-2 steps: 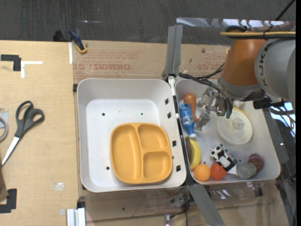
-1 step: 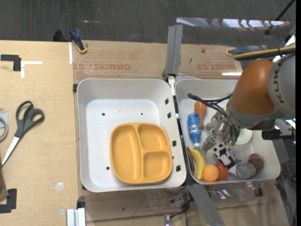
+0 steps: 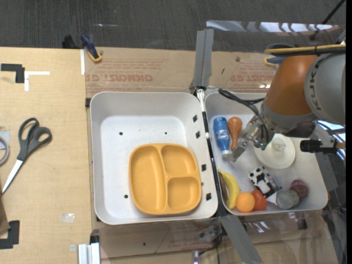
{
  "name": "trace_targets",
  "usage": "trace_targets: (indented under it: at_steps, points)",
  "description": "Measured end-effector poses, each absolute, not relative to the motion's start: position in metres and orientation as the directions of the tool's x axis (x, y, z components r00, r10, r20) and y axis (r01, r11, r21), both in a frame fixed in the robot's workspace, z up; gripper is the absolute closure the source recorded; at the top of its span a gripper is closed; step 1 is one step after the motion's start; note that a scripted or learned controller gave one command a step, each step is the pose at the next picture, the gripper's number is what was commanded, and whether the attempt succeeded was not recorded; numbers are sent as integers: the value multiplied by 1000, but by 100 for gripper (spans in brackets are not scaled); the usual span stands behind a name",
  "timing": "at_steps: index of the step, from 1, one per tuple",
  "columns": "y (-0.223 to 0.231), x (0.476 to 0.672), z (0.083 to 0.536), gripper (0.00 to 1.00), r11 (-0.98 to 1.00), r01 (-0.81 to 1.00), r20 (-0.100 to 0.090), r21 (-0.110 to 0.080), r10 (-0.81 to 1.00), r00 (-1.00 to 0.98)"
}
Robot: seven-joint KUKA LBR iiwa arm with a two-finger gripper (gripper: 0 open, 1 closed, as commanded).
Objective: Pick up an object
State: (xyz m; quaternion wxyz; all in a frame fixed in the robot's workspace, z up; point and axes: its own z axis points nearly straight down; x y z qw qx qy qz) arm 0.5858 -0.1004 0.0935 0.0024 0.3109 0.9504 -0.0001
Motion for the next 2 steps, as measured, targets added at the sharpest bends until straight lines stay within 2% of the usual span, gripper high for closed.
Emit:
trace_targets:
  at_steps: [1, 2]
  points:
    - [-113, 481, 95, 0, 807, 590, -10, 4, 590, -807]
    - [-154, 559, 174, 0, 702, 712, -3, 0, 712, -702]
